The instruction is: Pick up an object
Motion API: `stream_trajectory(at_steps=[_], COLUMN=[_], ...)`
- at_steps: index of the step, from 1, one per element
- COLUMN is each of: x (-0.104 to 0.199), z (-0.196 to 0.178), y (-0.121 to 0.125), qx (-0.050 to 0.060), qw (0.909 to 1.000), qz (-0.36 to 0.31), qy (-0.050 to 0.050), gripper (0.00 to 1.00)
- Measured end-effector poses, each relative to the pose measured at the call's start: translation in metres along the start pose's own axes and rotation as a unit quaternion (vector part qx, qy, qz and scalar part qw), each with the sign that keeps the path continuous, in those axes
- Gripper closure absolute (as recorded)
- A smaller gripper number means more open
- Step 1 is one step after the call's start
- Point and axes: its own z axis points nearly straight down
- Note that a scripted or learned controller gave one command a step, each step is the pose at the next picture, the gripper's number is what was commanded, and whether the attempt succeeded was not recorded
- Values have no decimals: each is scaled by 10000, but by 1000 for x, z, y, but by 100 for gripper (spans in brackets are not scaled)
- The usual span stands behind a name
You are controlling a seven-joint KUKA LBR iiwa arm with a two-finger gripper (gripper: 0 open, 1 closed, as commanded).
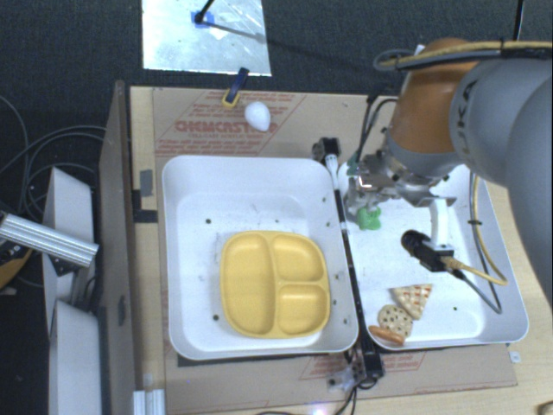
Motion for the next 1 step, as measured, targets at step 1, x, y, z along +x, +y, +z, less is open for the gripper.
stream_trajectory(at_steps=[1], x=[-59], z=[-24], y=[-5], qx=[-6], qw=[10000], qz=[42], qy=[-8], gripper=[100])
